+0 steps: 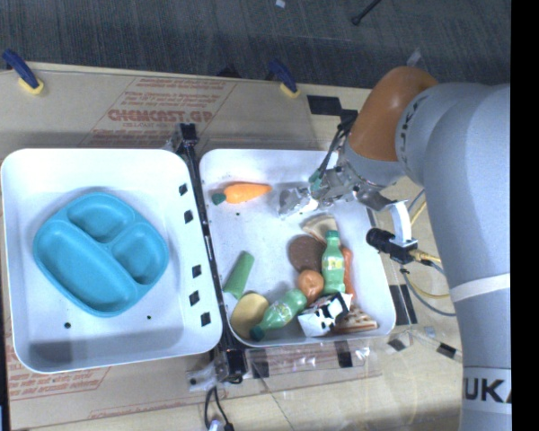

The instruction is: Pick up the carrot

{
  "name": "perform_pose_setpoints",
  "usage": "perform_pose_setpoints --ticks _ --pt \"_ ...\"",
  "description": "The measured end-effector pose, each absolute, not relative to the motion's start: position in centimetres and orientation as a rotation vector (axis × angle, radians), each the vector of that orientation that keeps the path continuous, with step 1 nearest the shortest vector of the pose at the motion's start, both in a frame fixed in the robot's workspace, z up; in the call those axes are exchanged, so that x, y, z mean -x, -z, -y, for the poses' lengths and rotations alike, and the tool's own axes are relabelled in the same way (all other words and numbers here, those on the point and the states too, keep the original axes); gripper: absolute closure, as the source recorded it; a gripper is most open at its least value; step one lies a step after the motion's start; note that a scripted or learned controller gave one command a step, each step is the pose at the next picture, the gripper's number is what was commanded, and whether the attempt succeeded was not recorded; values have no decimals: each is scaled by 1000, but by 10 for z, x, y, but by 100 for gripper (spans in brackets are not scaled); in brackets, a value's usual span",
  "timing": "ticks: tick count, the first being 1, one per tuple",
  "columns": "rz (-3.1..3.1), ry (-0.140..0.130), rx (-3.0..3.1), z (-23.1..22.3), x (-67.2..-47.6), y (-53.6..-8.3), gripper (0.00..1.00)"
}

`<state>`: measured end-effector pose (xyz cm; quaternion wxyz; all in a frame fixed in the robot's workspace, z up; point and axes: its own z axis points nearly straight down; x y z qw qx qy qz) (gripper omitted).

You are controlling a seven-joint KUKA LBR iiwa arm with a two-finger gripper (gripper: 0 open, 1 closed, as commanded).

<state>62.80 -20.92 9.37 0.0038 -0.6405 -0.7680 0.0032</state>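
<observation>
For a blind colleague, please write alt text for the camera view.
A grey robot arm's claw hovers in the right bin, just right of an orange carrot lying near the bin's far edge. Toy foods crowd its near corner; the left bin holds a blue divided plate.

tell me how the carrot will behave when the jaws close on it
The carrot looks like smooth moulded plastic, so probably stiff, light and a bit slippery. Its rounded, tapered body lies on its side on the bin floor, so it may roll or squirt out. The gripper sits just beside it.

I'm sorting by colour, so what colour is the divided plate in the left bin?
Light blue all over. The plate shows best in the camera view.
</observation>
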Motion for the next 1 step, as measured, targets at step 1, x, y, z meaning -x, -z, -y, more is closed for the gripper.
perform_pose_setpoints --ticks 1 --pt "1962 -27 2451 142 -650 -94 0"
